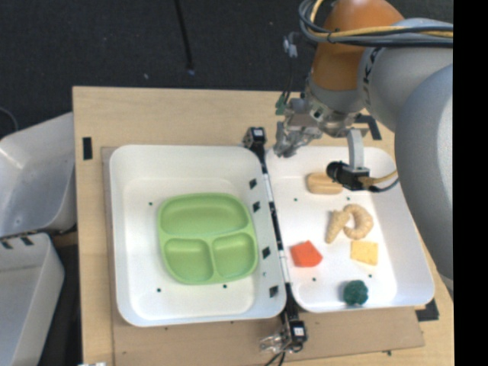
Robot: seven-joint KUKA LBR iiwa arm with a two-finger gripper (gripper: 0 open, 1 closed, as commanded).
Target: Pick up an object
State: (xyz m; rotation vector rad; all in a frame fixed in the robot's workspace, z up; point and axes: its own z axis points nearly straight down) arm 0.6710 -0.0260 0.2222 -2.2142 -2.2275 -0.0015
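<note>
Several small items lie in the right bin: a tan bread roll, a curled tan pastry, an orange-red block, a yellow cheese wedge and a dark green broccoli piece. My gripper hangs over the far left corner of that bin, up and to the left of the bread roll and apart from every item. Nothing shows under or in it.
The left bin holds a green divided plate. A ridge with black clips separates the two bins. A black fitting with a cable sits just right of the bread roll. My grey arm covers the right bin's far right side.
</note>
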